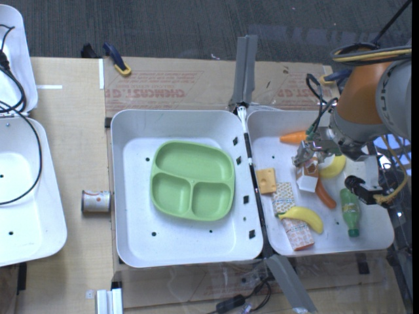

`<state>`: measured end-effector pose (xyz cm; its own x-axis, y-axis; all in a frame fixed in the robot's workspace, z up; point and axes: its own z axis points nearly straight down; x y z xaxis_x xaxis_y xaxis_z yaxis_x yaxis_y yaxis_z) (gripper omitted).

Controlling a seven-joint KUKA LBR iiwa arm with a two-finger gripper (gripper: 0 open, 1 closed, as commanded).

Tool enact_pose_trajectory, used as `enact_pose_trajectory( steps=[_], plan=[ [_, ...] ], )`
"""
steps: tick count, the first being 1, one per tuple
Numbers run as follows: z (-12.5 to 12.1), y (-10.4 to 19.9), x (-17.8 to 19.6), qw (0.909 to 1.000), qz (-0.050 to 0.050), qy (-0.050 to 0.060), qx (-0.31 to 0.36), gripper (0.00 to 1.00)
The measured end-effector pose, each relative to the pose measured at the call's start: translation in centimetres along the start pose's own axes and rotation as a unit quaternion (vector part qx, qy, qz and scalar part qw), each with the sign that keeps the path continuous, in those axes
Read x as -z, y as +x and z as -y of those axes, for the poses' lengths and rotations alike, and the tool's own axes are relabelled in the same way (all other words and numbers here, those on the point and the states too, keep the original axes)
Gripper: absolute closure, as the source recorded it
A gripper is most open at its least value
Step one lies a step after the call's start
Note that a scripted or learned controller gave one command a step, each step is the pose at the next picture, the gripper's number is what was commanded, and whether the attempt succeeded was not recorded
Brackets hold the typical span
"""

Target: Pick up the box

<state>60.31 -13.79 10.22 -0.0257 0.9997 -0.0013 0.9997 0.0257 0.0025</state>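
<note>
Hovering gripper (306, 157) above box (306, 179); right bin (373, 237)

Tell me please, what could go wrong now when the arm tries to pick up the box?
1. The pincer hangs low over a crowded corner of the right bin; it may close on the small white item or the sausage instead.
2. The box lies at the bin's near edge with the banana against it, so a grasp may push the banana or slip.
</note>
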Motion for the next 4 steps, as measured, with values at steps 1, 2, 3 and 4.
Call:
enact_pose_trajectory(
  steps=[1, 2, 3, 4],
  plan=[
    [-5.7, 3.3, 20.1, 0.9913, 0.001, 0.003, -0.132, 1.0],
    [-4.9, 8.9, 33.7, 0.9945, 0.001, 0.003, -0.105, 1.0],
    [-6.2, 18.4, 30.3, 0.9878, 0.001, 0.005, -0.156, 1.0],
    [-1.4, 22.1, 14.6, 0.9894, 0.001, 0.005, -0.145, 1.0]
  ],
)
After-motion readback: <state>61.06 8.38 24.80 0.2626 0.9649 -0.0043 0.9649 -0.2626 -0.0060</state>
